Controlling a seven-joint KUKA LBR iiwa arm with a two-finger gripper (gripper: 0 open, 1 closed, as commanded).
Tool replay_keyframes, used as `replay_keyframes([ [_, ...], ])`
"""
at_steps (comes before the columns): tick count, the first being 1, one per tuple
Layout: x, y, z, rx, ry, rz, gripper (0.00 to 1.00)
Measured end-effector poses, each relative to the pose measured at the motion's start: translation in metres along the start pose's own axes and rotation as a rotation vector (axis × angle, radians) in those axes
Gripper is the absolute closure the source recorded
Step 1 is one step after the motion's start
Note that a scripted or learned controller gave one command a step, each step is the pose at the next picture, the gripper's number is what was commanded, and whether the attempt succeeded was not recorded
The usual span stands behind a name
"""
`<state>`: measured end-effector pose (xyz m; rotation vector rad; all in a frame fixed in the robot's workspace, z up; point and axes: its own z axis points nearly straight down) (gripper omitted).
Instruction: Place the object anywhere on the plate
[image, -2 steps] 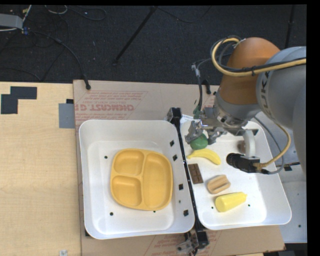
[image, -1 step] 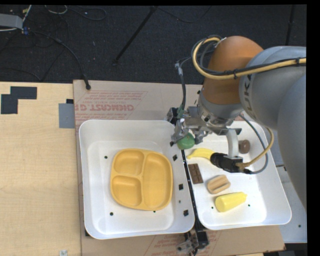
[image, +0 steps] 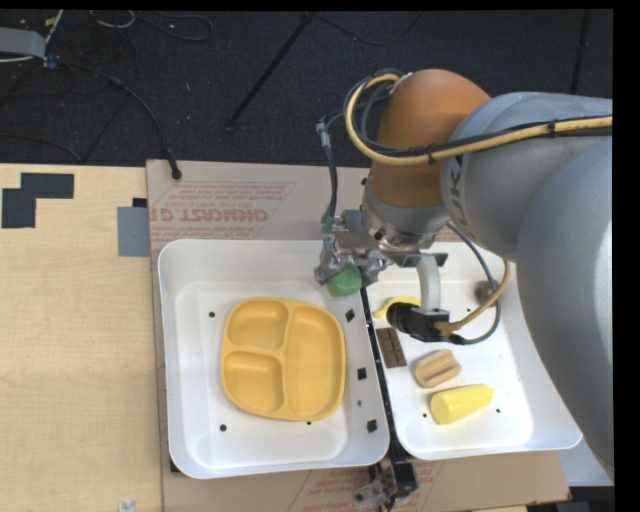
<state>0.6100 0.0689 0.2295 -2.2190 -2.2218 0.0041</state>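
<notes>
1. Arm (image: 520, 200): from my remote seat I see the grey body with its orange band reaching in from the right, its wrist above the far end of the seam between the two bins.
2. Left bin (image: 190, 400): white and shallow, it holds the plate; I use the plate as my landmark below.
3. Right bin (image: 530, 420): sits right of the plate, touching the left bin along the seam.
4. Plate (image: 284, 358): yellow, three compartments, lying flat in the left bin.
5. Yellow block (image: 461, 402): right of the plate, in the right bin's near part.
6. Tan block (image: 436, 368): right of the plate, just beyond the yellow block.
7. Brown piece (image: 391, 348): just right of the plate, beside the seam.
8. Gripper (image: 343, 272): above the plate's far-right corner, fingers pointing down and clamped narrow on the green object.
9. Green object (image: 345, 280): the task's thing, held between the fingers, just beyond the plate's far-right rim, off the plate.
</notes>
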Motion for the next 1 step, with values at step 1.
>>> replay_keyframes([
  [1, 0.0005, -0.0004, -0.0002, 0.001, 0.0, -0.001, 0.0],
])
